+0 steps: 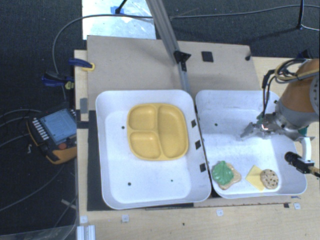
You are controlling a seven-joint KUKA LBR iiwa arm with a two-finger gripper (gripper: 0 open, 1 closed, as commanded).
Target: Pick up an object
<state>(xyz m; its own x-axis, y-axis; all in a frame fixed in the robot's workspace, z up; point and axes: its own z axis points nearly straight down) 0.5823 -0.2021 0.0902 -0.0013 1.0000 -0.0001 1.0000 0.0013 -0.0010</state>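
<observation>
The wooden bench (165,59) carries two shallow white bins side by side. The right bin (225,109) lies directly under the gripper (257,129); the left bin (112,149) sits well away on the gripper's far side, its edge touching the right bin's.

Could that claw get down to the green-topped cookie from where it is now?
Probably yes. The claw hangs over the same right bin, and the green-topped cookie lies in the open near the front with nothing on top of it.

A pale wooden bench (220,69) stands on dark carpet (35,29). Cables (65,29) trail at nine o'clock; a bright patch (117,19) lies at twelve.
</observation>
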